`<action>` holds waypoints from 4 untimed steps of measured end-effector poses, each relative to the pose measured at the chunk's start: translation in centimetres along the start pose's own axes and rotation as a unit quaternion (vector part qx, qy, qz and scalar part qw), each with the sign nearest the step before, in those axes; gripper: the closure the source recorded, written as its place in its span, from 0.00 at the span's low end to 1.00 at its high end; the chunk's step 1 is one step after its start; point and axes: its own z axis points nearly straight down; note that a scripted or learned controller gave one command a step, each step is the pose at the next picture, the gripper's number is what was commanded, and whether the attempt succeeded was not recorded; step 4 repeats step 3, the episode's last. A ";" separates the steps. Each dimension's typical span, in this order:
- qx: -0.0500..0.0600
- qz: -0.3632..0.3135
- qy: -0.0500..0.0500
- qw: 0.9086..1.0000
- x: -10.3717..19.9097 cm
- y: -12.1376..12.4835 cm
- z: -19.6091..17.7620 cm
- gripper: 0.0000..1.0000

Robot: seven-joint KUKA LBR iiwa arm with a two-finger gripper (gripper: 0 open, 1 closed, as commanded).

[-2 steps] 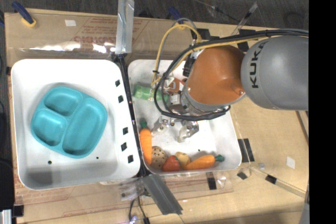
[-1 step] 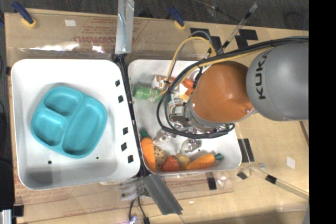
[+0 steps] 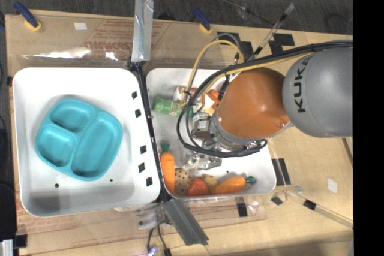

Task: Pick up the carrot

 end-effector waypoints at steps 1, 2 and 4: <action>-0.008 -0.067 -0.001 0.998 -1.4 2.3 -13.9 1.00; -0.012 -0.256 -0.004 0.967 -2.1 2.8 -13.4 1.00; -0.014 -0.409 -0.007 0.913 -2.9 -1.0 -8.1 1.00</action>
